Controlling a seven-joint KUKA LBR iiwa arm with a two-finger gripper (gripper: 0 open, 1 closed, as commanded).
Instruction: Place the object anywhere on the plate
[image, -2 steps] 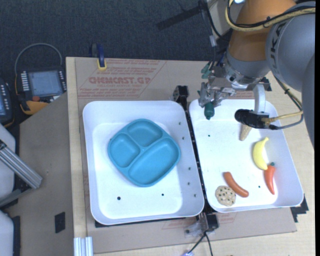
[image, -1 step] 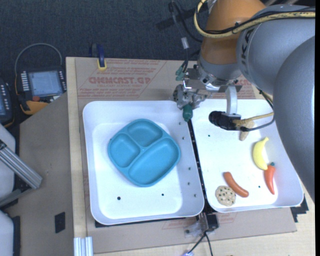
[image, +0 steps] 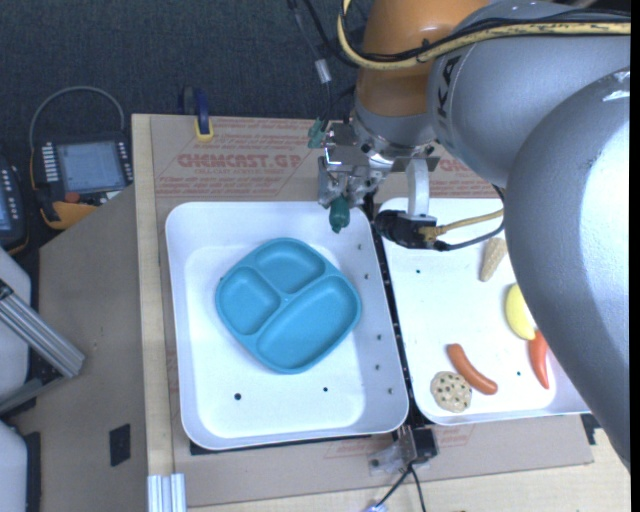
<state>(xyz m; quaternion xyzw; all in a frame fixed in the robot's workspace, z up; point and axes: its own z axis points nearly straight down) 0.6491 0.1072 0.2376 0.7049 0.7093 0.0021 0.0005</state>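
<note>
Currently the pincer (image: 341, 212) hangs over the left bin's (image: 190, 300) far right corner, pinching a small dark green object (image: 340, 215) at its tips. Risk, judged: let go here, the object lands on bare bin floor, since the blue plate (image: 288, 303) lies below-left of the pincer, near but not beneath. A thin grip could also slip.

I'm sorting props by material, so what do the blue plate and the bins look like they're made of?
The blue plate, split into three compartments, looks like moulded plastic with a smooth, slightly glossy finish: uniform colour, rounded raised edges and soft highlights. The left bin and the right bin look like thin formed white plastic, matte to satin, with rounded corners and a shallow lip, though that is only a guess from their look.
</note>
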